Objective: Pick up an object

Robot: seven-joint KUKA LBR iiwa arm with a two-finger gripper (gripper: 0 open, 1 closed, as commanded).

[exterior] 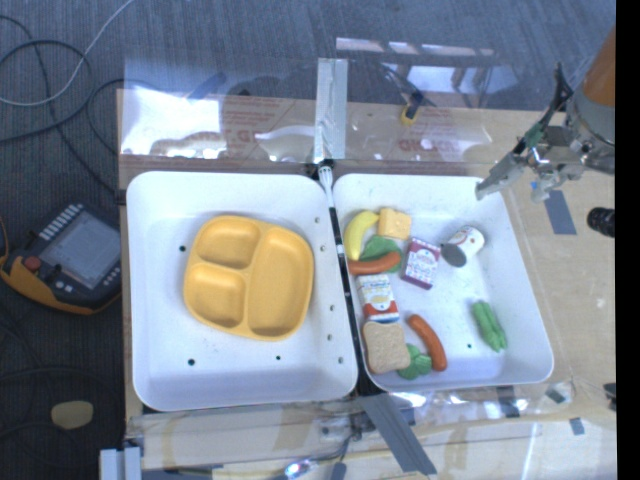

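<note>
At the near edge of the right bin [520, 268], closest to the camera, a slice of toy bread [383, 344] is seen lying flat, with a small green leafy piece [418, 364] touching its right corner and a red sausage [427, 339] just beside that. Further up the bin's left side, a small carton [377, 293], a second sausage [374, 263], a banana [357, 232] and a yellow cheese block [394, 224] are packed closely together. A red-and-white box [422, 263] is placed just right of this cluster, a small tin can [462, 245] is lying on its side near the middle of the far part of the bin, and a green pea pod [489, 325] is set apart towards the right wall.

The left bin [150, 298] is occupied by a yellow divided plate [248, 276].

The gripper [497, 182] is held at the far right corner of the right bin, above its rim. Nothing is seen between its fingers; whether they are spread or pressed together cannot be told at this size.

The task is judged to be barely begun. No object has been lifted, and all the toys are resting on the bin floor. The choice of an object, the descent, the closing and the lift are all left to be done. The tin can is the item nearest the gripper.
</note>
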